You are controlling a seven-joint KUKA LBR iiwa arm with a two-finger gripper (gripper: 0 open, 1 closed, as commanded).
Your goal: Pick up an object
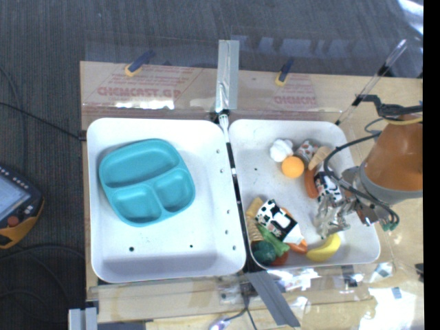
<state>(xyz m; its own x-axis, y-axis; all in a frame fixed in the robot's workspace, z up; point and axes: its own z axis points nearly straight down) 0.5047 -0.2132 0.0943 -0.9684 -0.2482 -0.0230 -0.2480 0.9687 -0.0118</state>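
The gripper (332,218) hangs low over the right bin (261,143), near its right wall, its metal fingers (323,220) pointing down just above a yellow banana (324,248). Whether the fingers are apart or together cannot be told; nothing shows clamped between them. The banana lies near the bin's front right corner, its long axis running left to right with the right end curving up toward the gripper. Left of it sit a black-and-white cow-patterned toy (276,220) and a green vegetable (265,253). Farther back lie an orange ball (293,167) and a white rounded object (280,150). The left bin (130,249) holds a teal divided tray (146,180), tilted slightly.
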